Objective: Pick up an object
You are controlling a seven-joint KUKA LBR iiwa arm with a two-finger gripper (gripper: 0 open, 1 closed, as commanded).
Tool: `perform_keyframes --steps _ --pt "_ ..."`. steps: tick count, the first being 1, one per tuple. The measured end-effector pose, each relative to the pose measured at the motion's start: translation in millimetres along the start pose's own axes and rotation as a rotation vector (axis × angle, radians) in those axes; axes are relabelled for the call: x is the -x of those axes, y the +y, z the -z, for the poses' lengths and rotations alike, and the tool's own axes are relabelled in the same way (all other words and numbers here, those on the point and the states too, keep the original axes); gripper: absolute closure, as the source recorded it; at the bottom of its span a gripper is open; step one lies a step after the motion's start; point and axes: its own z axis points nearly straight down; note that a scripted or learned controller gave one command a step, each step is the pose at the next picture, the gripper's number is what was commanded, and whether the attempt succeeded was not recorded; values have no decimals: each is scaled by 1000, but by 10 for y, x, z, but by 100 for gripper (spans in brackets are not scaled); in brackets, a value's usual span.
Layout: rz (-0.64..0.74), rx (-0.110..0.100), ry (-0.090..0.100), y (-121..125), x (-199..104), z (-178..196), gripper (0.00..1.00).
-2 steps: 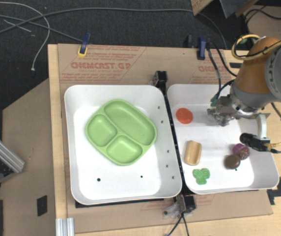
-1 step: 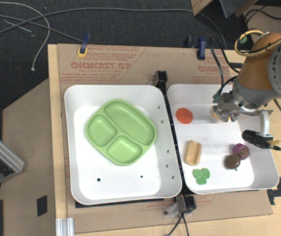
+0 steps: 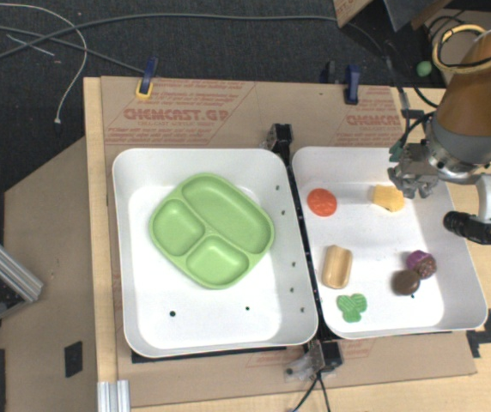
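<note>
Left bin (image 3: 142, 230): centre-left of the frame, holding a green divided plate (image 3: 212, 230).
Right bin (image 3: 451, 307): centre-right, holding six small items, well apart from one another.
Items: orange round piece (image 3: 321, 202) upper left of the bin; yellow wedge (image 3: 389, 197) upper middle; tan roll (image 3: 337, 266) centre left; green piece (image 3: 352, 306) lower middle; purple piece (image 3: 421, 263) and brown piece (image 3: 406, 282) touching at lower right.
Arm (image 3: 473, 93): enters at upper right of the frame.
Gripper (image 3: 415, 177): over the bin's upper right, just beside the yellow wedge; nothing seen held.
Fingers: too dark and small to tell if open or closed.
Step, as judged: lining up on a pick; the wedge is nearest.
Doing it well: centre over the wedge, descend straight, close across its narrow sides.
Edges: the wedge lies near the bin's far wall, so the far finger has little room.
Open room: bare bin floor lies left of and below the wedge; the purple and brown pair would be harder to separate.
</note>
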Motion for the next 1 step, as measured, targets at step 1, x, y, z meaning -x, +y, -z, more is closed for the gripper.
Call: perform_keyframes --steps 1 --pt "0 1 0 -50 37 618 100"
